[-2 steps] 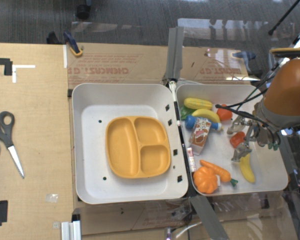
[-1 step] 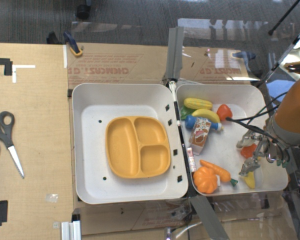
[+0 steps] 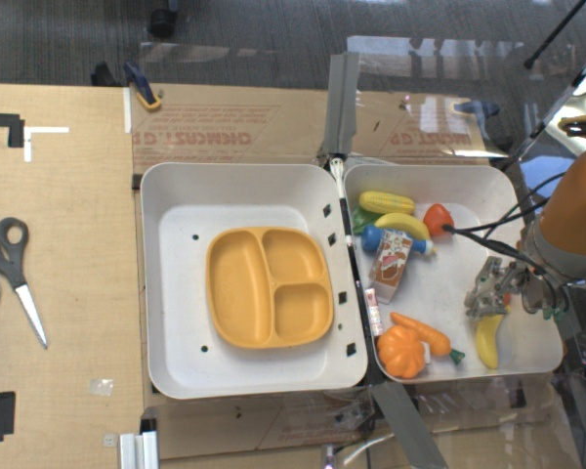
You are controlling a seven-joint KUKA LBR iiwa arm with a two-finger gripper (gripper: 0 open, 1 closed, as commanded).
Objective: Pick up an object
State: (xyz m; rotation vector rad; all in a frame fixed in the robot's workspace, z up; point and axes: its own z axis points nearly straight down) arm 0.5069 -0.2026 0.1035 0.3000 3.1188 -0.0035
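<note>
Your gripper (image 3: 486, 296) hangs low over the right part of the right bin (image 3: 469, 177), just above a small yellow banana (image 3: 486, 341) that lies on the bin floor near the front wall. You cannot tell from this view whether it is open or closed, and nothing can be seen held in it. The arm's orange band (image 3: 576, 213) sits at the right edge, with black cables running across the bin toward the toys.

The rest of the toys crowd the left part of that bin. At the back you have an ear of corn (image 3: 386, 202), a second banana (image 3: 402, 224) just in front of it, and a red pepper (image 3: 439, 220) beside them. A small carton (image 3: 392, 260) lies tilted in the middle. Near the front left corner a carrot (image 3: 425, 330) rests against an orange pumpkin (image 3: 402, 352).

The left bin (image 3: 166, 262) holds a yellow divided plate (image 3: 269, 286). On the table (image 3: 59, 262) to the left lie scissors (image 3: 15, 267).
</note>
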